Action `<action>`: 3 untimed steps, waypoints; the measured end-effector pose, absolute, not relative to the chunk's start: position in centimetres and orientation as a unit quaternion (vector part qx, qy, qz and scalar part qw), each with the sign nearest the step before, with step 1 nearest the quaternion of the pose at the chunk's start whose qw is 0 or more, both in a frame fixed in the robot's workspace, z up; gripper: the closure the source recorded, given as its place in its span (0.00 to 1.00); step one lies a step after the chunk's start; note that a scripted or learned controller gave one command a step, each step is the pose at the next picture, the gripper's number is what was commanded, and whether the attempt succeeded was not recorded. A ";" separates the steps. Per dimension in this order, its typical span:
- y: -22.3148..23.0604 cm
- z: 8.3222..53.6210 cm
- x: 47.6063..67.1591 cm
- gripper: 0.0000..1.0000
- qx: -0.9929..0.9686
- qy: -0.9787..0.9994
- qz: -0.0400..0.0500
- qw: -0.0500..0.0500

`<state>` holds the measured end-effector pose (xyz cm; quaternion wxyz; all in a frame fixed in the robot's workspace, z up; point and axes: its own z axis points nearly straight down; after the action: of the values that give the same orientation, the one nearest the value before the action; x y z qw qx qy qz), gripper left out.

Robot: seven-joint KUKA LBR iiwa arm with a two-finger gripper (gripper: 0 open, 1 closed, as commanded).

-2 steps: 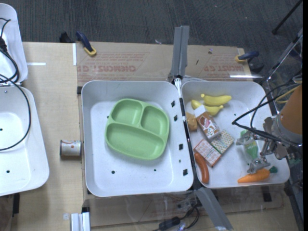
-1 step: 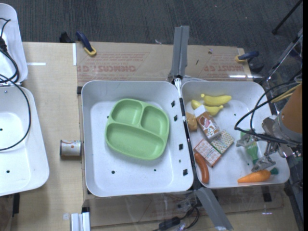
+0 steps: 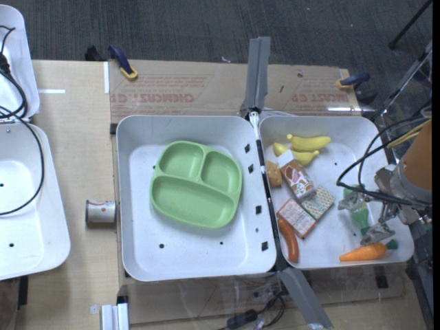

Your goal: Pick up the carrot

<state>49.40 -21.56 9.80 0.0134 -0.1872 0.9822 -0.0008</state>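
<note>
One carrot point(image 3: 364, 253) in rt bin, tool point(image 3: 377, 234) just above it (grip state unclear)

Bright, even light; soft shadows.

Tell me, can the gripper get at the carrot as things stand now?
Probably yes. The gripper hangs just above the carrot, which lies near the front wall of the right bin. Nothing covers it; the wall may crowd it.

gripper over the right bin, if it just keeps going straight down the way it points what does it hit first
Most likely the carrot: the gripper points down just above its upper edge near the leafy end. Depth is unclear from this view, so it might instead land on the bin floor beside it.
</note>
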 end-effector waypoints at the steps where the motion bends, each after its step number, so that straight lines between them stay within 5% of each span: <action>1: -22.1 19.9 48.9 0.00 -0.341 0.940 0.000 0.003; 3: -19.1 19.9 48.1 0.00 -0.614 0.789 0.001 0.002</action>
<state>48.14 -19.06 19.94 0.0023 -0.6140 0.7893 0.0011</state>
